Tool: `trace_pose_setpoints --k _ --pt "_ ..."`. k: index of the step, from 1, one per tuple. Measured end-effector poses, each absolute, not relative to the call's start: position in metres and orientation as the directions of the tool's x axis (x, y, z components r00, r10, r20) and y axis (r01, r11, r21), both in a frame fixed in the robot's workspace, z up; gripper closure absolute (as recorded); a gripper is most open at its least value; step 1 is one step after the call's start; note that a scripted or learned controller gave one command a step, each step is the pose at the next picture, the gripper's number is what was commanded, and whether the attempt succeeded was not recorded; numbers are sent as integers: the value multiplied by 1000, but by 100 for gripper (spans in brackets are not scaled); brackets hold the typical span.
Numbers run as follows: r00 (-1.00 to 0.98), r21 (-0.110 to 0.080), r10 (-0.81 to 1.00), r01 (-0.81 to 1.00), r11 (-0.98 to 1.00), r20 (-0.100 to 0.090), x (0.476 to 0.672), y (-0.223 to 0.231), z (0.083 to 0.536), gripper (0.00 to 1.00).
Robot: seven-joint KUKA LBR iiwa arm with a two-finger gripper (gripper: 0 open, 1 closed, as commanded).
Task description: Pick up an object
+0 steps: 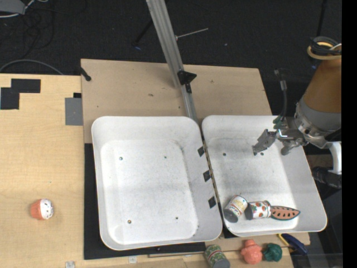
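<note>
My gripper (274,146) hangs over the upper right part of the right bin (245,166). Its two dark fingers are spread open and hold nothing. Along the bin's front edge lie three small objects in a row: a small tan can (236,207) on its side, a red and white patterned can (258,210), and a watermelon slice toy (284,212). They sit well below the gripper in the view, apart from it. The left bin (146,177) stands beside it.
An aluminium rail (170,49) slants down from the top to the seam between the bins. Outside the bins at the front lie a dark can (215,255), a red toy (251,252) and a green toy (272,252). An orange ball (42,209) rests on the wooden surface at left.
</note>
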State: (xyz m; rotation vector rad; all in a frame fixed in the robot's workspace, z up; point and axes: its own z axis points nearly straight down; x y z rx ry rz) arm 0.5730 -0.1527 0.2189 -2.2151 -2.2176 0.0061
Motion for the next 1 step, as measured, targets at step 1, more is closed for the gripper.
trace_pose_setpoints --k 1 --pt "0 -3 1000 1000 0 1 574 -153 222 0"
